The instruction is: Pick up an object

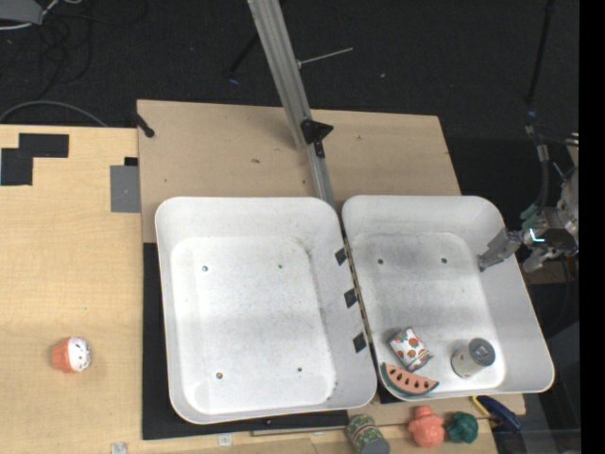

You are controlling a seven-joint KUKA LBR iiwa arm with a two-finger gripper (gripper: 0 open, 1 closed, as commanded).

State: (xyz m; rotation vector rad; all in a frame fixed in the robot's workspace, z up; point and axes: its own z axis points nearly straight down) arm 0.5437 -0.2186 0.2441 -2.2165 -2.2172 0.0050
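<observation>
The right bin (pixel 492 216) holds three small things near its front edge: a red-and-white patterned carton (pixel 409 347), a watermelon-slice toy (pixel 410 382) lying against the front rim, and a grey cylinder (pixel 473 357) with a round top. My gripper (pixel 501 248) hangs at the right bin's far right rim, well behind and to the right of those objects, with nothing visibly in it. The left bin (pixel 170 225) shows a bare white floor.
A metal rail (pixel 285 74) slants down from the back to the gap between the bins. An orange-and-white ball (pixel 71 355) lies on the wooden table at the left. A small can (pixel 365 432), a pink toy (pixel 425 427) and a green toy (pixel 461 427) sit in front of the right bin.
</observation>
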